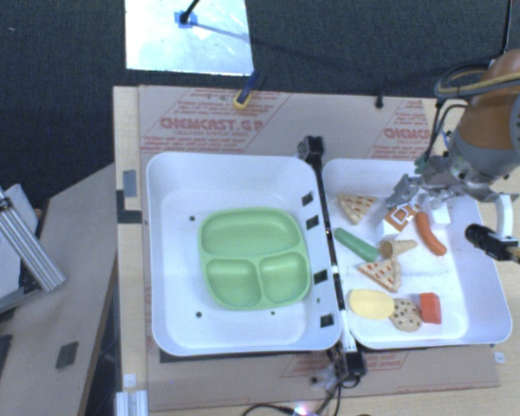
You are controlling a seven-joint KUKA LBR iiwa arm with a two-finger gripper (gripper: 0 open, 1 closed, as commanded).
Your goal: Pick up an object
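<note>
- Counter (199, 115) carries two white bins side by side; left bin (169, 189) holds a green divided plate (251, 258), apparently a deposit point.
- Right bin (494, 306) holds loose toy foods spread apart, which favours single grasps: green pickle (356, 244), pizza slice (358, 206), yellow piece (371, 303), cookie (406, 315), orange sausage (431, 233).
- Claw (413, 199) hangs low over the bin's upper part, near a small orange-and-white item (399, 218), the probable target; grip state cannot be determined.

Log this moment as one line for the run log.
hand low in right bin, by orange-white item | sausage beside | tray in left bin | grasp unclear
</note>
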